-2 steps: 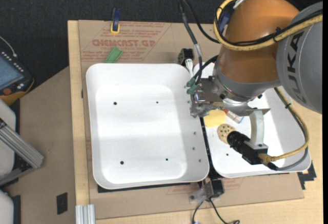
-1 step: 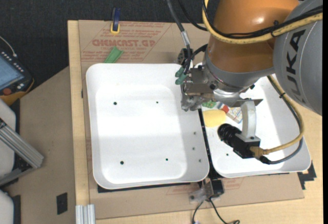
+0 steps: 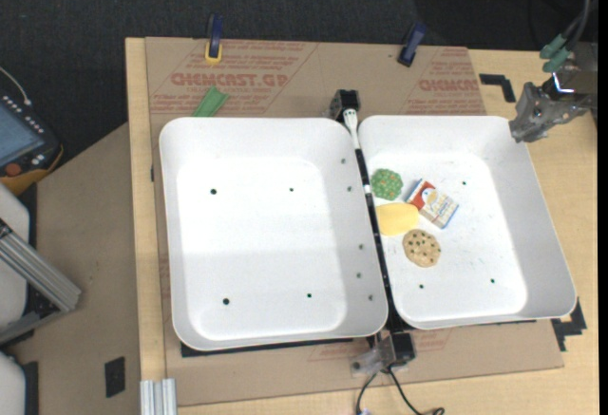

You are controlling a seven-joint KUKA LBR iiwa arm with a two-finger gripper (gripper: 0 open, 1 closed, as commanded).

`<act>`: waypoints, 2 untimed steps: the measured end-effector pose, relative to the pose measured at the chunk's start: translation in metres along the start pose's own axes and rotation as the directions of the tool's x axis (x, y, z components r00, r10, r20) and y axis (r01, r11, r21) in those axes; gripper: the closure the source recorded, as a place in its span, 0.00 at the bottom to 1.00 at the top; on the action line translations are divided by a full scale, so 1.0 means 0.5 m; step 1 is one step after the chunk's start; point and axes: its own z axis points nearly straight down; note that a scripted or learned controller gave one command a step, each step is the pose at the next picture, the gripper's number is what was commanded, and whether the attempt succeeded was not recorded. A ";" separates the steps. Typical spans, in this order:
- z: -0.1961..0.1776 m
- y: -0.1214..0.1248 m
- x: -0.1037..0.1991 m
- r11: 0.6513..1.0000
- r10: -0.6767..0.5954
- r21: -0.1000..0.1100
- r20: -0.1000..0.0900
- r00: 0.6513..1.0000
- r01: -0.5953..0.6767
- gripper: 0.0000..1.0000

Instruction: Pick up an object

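Bench: two bins; right bin [image 3: 532, 214] holds four items; tool [image 3: 528, 123] state unclear.

The grey arm's two-finger gripper [image 3: 532, 119] sits at the frame's right edge above the right shallow white bin [image 3: 532, 242], and the arm behind it is cut off there — whether the jaws stand apart or together is too small and dim to tell. The flat yellow wedge-shaped piece [image 3: 395, 217] lies partly hidden under the small red-and-white printed box [image 3: 434, 203], whose print is too small to read. The cardboard-covered table [image 3: 285, 66] runs out of the frame's bottom edge.
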 end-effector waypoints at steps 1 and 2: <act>0.014 -0.001 0.021 1.000 -0.018 0.016 -0.006 1.000 0.018 0.00; -0.008 0.001 0.021 1.000 -0.018 0.011 -0.004 1.000 0.018 1.00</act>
